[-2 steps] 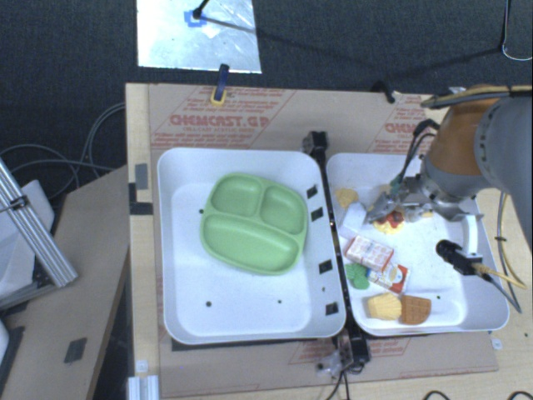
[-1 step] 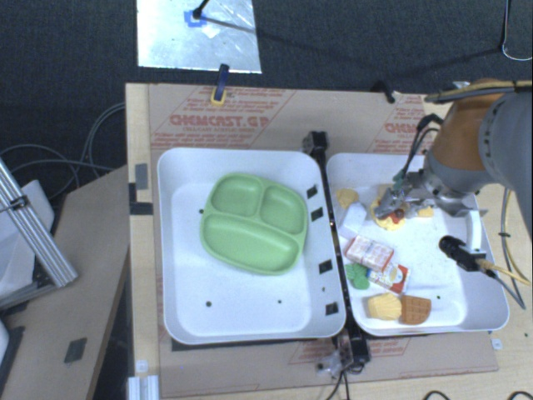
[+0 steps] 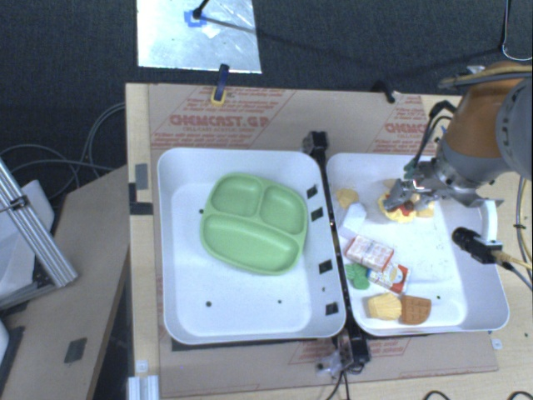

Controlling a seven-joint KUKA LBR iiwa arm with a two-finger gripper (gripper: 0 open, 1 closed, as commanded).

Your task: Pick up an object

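At right of frame, my arm [image 3: 491, 132] runs off the picture's edge, shoulder unseen. My claw [image 3: 405, 195] covers part of a yellow-and-red toy [image 3: 402, 213] in the right bin [image 3: 475, 307]; whether it touches is unclear. The print on the small carton [image 3: 370, 254] is too small to read. The green piece [image 3: 358, 277] lies half tucked under it.

Floor: dark blue-grey carpet [image 3: 67, 48]
Tabletop: tan cardboard-covered board with red lettering [image 3: 221, 121]
Far side: shiny square metal sheet [image 3: 198, 23]
Left: aluminium frame rail [image 3: 33, 232]
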